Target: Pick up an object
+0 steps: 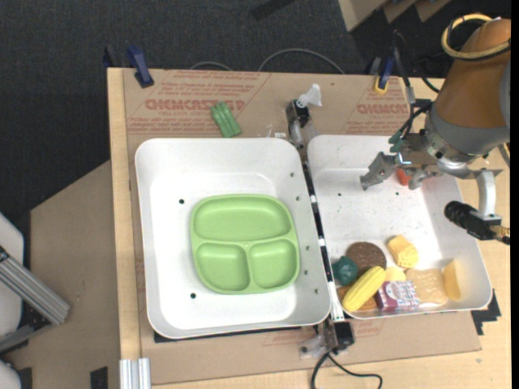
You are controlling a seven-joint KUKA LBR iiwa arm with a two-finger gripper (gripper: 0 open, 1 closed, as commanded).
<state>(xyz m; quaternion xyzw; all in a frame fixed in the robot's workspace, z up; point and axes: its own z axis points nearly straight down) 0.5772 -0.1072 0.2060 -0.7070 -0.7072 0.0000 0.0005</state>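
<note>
A pile of toy food lies in the front of the right bin (pixel 454 217): a brown round piece (pixel 366 254), a dark green piece (pixel 346 271), a yellow corn cob (pixel 363 288), a yellow lump (pixel 403 251), a tan slice (pixel 427 285), a small purple and white pack (pixel 396 297) and a yellow wedge (pixel 451 279). My gripper (pixel 396 174) hangs over the back of that bin, well behind the pile. Its two grey fingers (pixel 372 174) are spread apart and open, with nothing between them.
The left bin (pixel 154 217) holds a green divided plate (pixel 243 243). A small green object (pixel 226 120) lies on the cardboard behind that bin. Clamps (pixel 139 65) stand at the bench's back edge, and a black fitting (pixel 299 118) stands between the bins.
</note>
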